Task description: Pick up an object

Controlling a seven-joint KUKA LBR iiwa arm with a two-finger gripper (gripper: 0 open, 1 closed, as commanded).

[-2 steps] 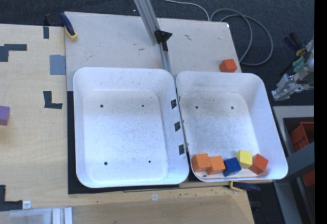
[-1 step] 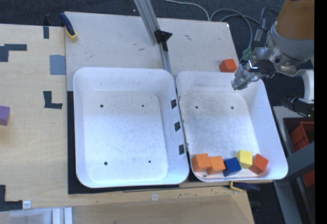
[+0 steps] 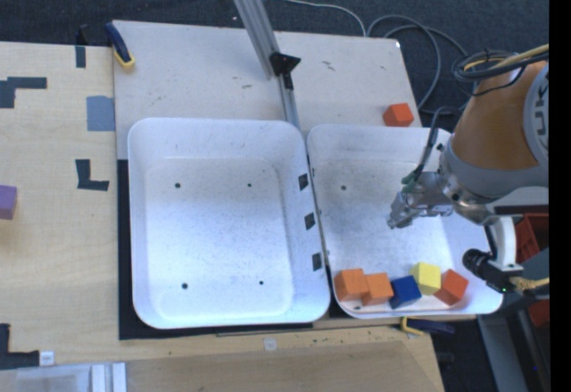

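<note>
Several small blocks lie along the near edge of the right bin (image 3: 357,158): two orange blocks (image 3: 363,285), a blue block (image 3: 404,291), a yellow block (image 3: 428,277) and a red-orange block (image 3: 452,286). My gripper (image 3: 401,213) hangs over the middle of the right bin, above and behind the row of blocks, apart from them. Nothing shows between its fingers.
The left bin (image 3: 143,203) sits beside the right one. An orange block (image 3: 399,115) rests on the bench behind the right bin. A metal pole (image 3: 254,11) slants up from between the bins. A purple block (image 3: 7,200) lies at the far left.
</note>
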